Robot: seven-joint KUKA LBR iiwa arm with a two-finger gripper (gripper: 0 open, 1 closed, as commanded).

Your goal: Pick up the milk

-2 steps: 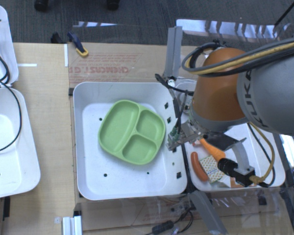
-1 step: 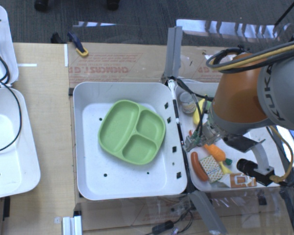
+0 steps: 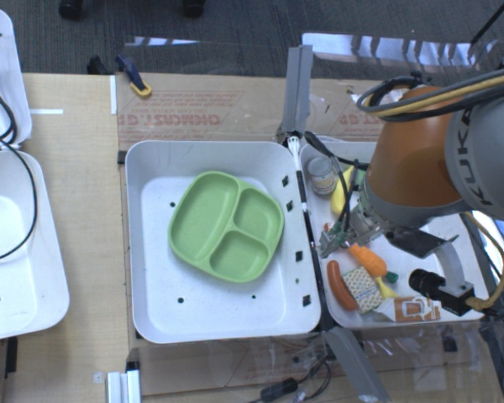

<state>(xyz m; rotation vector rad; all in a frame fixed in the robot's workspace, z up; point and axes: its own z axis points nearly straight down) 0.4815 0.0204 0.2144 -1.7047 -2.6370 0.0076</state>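
My arm reaches down into the right bin, in among the toy food.

I see the gripper low by the left side of the right bin, but I cannot tell if it is spread or pressed, or if it touches anything. I cannot pick out the milk for sure; the white and orange box near the bin's front edge may be it, and it lies apart from the gripper. I count one can, one banana, one carrot, one hot dog and one checked sandwich piece. The left bin holds one green plate with three parts.
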